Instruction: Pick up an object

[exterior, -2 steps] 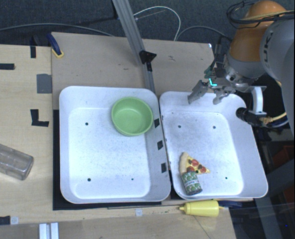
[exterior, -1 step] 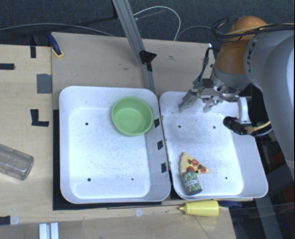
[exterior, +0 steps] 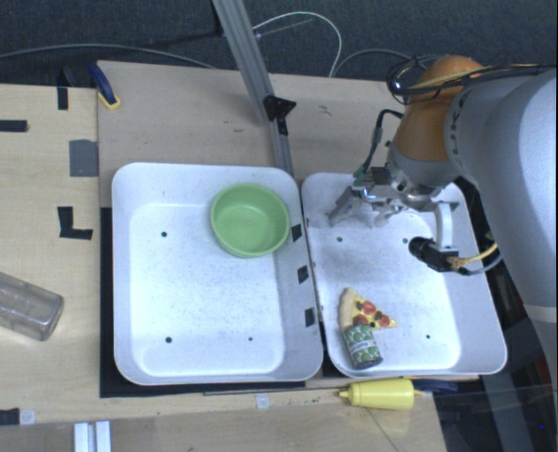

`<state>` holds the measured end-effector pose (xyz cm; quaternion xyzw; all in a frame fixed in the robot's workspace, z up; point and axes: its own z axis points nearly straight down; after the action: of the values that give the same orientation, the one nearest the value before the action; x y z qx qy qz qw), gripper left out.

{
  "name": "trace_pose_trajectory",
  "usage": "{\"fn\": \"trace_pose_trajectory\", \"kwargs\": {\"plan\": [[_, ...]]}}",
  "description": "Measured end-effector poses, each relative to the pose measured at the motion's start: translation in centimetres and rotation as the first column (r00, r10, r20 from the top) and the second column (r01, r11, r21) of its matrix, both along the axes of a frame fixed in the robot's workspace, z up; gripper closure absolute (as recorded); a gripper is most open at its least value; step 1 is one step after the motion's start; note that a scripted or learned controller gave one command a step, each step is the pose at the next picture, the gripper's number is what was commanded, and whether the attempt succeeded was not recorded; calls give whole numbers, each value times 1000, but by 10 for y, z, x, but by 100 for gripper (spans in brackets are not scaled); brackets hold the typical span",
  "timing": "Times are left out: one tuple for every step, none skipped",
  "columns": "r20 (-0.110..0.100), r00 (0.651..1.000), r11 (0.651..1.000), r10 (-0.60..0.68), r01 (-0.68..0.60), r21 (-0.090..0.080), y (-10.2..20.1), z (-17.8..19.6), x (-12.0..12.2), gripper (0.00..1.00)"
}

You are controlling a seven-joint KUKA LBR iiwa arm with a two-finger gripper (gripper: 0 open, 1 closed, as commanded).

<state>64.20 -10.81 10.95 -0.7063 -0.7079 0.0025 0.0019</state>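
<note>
My gripper hangs over the far part of the right bin, its two grey fingers spread open with nothing between them. Nearer the front of that bin lie a toy pizza slice and, touching it, a small green can on its side. Both are well below the gripper in the view and apart from it. A green bowl sits upright in the far right part of the left bin.
A yellow squeeze bottle lies on the bench just in front of the right bin. A clear plastic tumbler lies at the far left. A slanted metal pole rises behind the bins. A black cable hangs off the wrist.
</note>
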Motion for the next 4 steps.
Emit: {"fn": "trace_pose_trajectory", "kwargs": {"plan": [[4, 1000, 1000, 1, -1, -1, 1, -22, 0, 0], [4, 1000, 1000, 2, -2, 0, 2, -11, 0, 100], [10, 1000, 1000, 0, 0, 0, -7, 39, 1, 100], [12, 1000, 1000, 0, 0, 0, -1, 98, 8, 100]]}}
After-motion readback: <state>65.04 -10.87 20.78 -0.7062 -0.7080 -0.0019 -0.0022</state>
